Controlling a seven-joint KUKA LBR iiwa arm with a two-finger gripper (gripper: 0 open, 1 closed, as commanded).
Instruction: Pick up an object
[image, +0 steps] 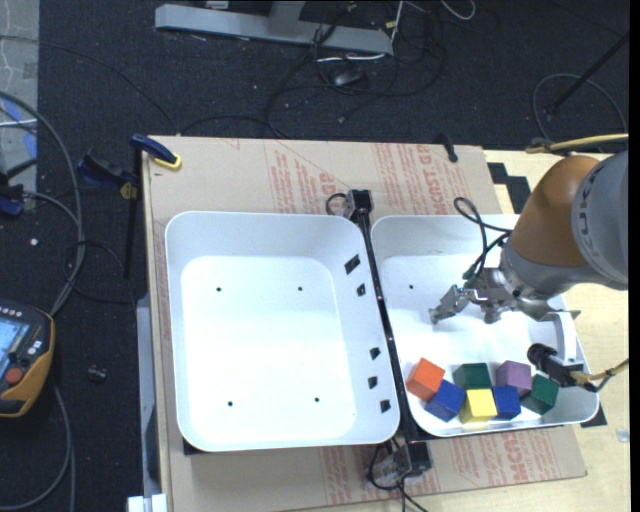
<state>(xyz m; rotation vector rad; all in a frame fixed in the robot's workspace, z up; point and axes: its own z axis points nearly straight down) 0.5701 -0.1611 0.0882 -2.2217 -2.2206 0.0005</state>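
- Camera view, looking down at a slant on 2 white bins side by side on a cardboard-covered bench (300, 165).
- Left bin (270, 335) on the left of the view, right bin (420, 265) just beside it, a black divider strip between them.
- Reaching in from the right: the grey arm (580, 225) with its orange band, wrist low over the right bin.
- Gripper (447, 306) hanging above the bin's bare middle, fingers pointing left; jaws slightly parted, nothing between them.
- Clustered along the right bin's near edge, well apart from the gripper: orange block (427, 377), blue block (446, 399), yellow block (480, 404), dark green block (472, 377), purple block (514, 375).
- Also there: a second blue block (507, 401) touching the yellow one, and another green block (543, 392) at the far right end.
- Cables trailing across the dark floor beyond the bench.
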